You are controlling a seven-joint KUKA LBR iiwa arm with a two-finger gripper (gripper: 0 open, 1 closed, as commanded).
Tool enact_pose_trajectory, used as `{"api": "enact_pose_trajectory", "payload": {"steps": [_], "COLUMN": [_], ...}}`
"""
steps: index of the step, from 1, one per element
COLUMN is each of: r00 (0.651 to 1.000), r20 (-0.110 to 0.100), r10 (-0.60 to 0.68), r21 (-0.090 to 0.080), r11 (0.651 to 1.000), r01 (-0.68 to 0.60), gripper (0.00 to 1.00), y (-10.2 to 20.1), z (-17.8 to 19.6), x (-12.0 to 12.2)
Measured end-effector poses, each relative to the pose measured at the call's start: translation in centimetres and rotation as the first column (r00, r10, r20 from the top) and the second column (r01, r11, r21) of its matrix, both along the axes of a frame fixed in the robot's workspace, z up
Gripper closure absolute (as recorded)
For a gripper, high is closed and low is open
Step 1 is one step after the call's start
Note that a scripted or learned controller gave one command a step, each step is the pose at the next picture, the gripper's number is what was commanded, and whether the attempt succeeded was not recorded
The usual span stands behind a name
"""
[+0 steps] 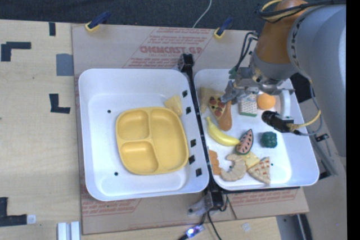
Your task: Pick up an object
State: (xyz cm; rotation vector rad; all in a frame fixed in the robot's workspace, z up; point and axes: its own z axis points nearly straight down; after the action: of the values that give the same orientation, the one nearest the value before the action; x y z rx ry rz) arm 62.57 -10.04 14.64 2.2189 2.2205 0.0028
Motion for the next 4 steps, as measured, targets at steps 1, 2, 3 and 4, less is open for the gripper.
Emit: {"api": "enact_pose_trajectory", "payload": {"steps": [1, 2, 3, 4], "r00": [1.000, 1.000, 1.000, 1.000], "r20": [-0.001, 0.000, -0.006, -0.005], "r10": [0.001, 0.001, 0.000, 0.000], "r21": [0.000, 0.000, 0.000, 0.000], "r11": [1.000, 1.000, 1.000, 1.000], "r01": [-0.001, -0.001, 0.000, 0.000], "gripper": [1.00, 1.00, 1.00, 1.00], "y": [0.0, 0.0, 1.4, 1.8], "z": [4.2, 8.0, 7.6, 8.1], "x": [0.1, 0.2, -2.9, -4.1]}}
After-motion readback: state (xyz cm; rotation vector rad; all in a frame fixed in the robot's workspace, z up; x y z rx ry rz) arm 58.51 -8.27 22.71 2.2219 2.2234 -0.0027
